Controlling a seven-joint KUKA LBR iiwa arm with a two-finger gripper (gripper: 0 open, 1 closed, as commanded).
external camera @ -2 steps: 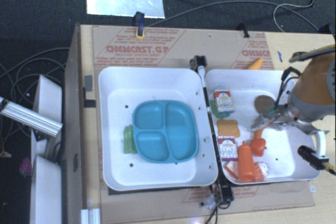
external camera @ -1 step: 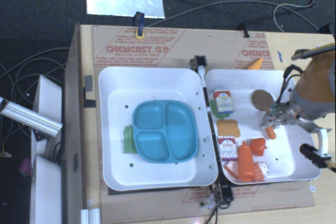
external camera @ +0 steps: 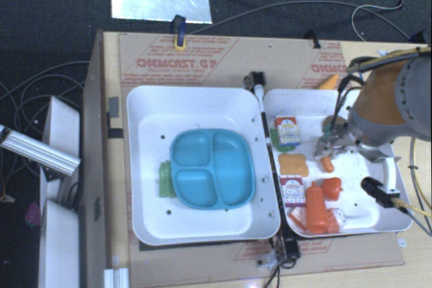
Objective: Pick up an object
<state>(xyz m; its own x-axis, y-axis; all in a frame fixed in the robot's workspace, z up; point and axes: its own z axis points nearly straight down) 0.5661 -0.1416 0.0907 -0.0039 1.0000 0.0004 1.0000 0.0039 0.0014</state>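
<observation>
Left bin [external camera: 145, 145] holding a blue divided plate [external camera: 212, 167]; right bin [external camera: 395, 222] with cartons, orange bottle [external camera: 315, 209] and, mid-bin, small orange sausage [external camera: 327, 164] just under the lowered gripper [external camera: 331, 145], finger opening indiscernible, nothing visibly lifted, pickup judged outstanding.

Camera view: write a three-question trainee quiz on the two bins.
1. True or false: the blue divided plate lies in the left bin.
2. Which bin is the gripper over? A) left B) right
3. Fill in: a ____ object lies against the plate's left edge.

Key: 1 true. 2 B, the right bin, just above a small orange piece. 3 green.
</observation>
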